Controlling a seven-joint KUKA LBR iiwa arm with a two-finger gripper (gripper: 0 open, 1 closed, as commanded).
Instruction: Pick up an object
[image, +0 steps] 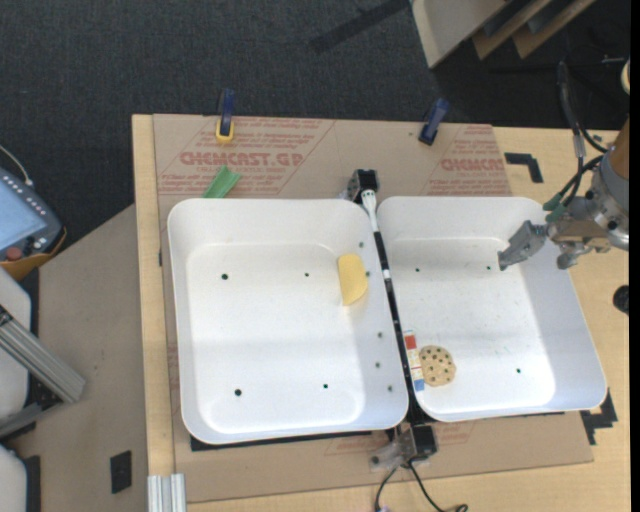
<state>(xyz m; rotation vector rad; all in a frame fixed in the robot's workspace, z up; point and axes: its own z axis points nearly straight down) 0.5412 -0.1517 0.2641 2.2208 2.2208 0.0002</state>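
The left bin (200, 330) holds a yellow piece (351, 278) near its right wall. The right bin (560, 350) holds a round cookie (436, 365) in its lower left corner. The fingers (545, 247) hang spread apart above the right bin's upper right edge, gripping nothing.

dark carpet floor (120, 60), brown bench board (300, 140)

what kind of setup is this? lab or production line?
Most likely a lab test bench for robot grasping, not a line: two white bins sit on a board held by clamps, with only odd items in them, a yellow piece and a cookie. The hand hangs over the right bin.
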